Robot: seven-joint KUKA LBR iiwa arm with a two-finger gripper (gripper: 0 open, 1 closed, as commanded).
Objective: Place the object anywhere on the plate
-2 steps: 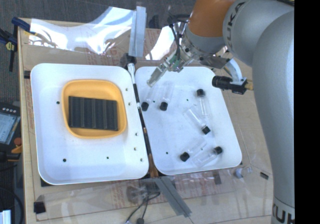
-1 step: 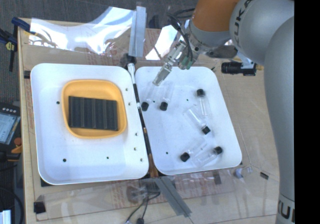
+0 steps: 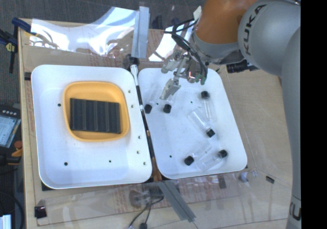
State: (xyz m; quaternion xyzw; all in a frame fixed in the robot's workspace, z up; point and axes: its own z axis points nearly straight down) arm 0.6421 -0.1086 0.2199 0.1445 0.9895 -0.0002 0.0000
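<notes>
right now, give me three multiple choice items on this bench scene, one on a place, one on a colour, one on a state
1. Where is the yellow plate with the dark ribbed insert?
A. left white bin
B. right white bin
C. on the bench outside both bins

2. What colour are the caps on the clear plastic vials?
A. red
B. black
C. white

3. Where is the gripper?
A. over the plate
B. over the right white bin
C. outside both bins

Answers: 1 A, the plate lies in the left white bin. 2 B, every cap seen is black. 3 B, the gripper hangs above the right bin's upper part.
</notes>
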